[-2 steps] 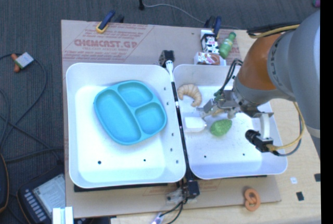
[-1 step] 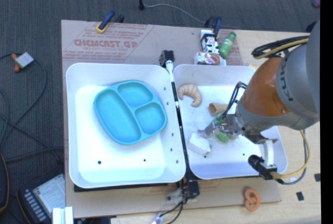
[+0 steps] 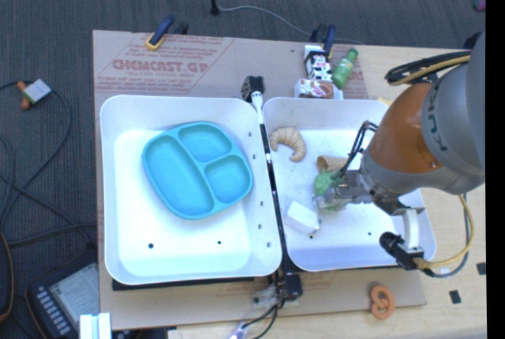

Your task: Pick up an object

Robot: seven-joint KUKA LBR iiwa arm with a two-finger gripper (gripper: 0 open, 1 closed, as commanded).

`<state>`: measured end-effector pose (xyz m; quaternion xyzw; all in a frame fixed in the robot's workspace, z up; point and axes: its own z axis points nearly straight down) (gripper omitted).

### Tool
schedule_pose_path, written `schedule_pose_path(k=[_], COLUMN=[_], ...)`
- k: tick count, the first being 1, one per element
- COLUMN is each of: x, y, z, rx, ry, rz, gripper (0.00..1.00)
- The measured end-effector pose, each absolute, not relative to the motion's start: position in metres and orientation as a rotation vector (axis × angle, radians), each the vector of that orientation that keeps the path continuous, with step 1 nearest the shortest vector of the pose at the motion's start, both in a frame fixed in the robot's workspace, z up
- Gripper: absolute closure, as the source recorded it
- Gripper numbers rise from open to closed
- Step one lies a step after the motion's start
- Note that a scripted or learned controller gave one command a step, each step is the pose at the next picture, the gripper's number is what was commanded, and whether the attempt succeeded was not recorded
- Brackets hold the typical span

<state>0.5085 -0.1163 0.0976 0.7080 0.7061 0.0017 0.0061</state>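
The grey arm with its orange band reaches in from the right over the right bin (image 3: pixel 347 251). Its gripper (image 3: pixel 334 193) hangs low in the bin's middle, right at a small green object (image 3: pixel 323 182). The green object lies against the gripper's left side; whether it sits between the fingers I cannot tell. A tan croissant (image 3: pixel 289 142) lies at the bin's upper left. A white block (image 3: pixel 301 217) rests at the lower left, just below the gripper. A small tan piece (image 3: pixel 326 164) peeks out above the green object.
The left bin (image 3: pixel 126 247) holds a blue divided plate (image 3: pixel 197 169). A black divider bar (image 3: pixel 268 172) runs between the bins. A green bottle (image 3: pixel 343 68) and a small carton (image 3: pixel 317 76) stand behind the right bin. An orange ring (image 3: pixel 382 300) lies on the cardboard in front.
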Motion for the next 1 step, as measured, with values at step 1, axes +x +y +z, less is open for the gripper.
schedule_pose_path(k=[1], x=[0.5636], y=[-0.0224], z=[0.1851], rx=[2.218], ry=[2.224], rz=[0.004], gripper=[1.00])
